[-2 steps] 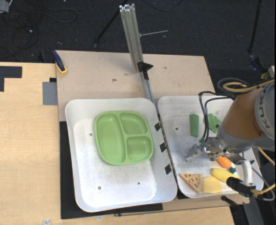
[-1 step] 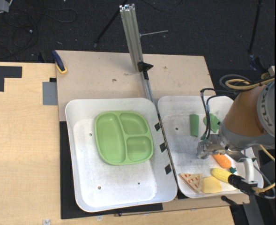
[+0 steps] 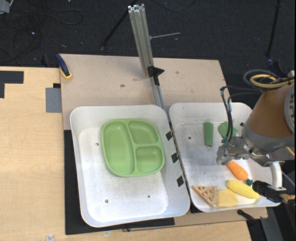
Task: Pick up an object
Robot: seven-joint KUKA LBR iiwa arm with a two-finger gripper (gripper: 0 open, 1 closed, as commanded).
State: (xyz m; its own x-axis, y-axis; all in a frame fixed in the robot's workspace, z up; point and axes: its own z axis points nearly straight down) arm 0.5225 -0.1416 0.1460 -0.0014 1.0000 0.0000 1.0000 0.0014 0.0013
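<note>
My gripper hangs low in the right bin, near its right side, just left of an orange toy carrot. A green stick-shaped piece lies to the upper left of the gripper. A round green item peeks out behind the gripper's cables. At the bin's front lie a yellow corn cob, a pale yellow wedge and a waffle-patterned slice. I see nothing between the fingers.
The left bin bears a green three-compartment plate. An aluminium post rises behind the bins, with black clips along the divide between them. The arm's orange band and grey body overhang the right bin's right edge.
</note>
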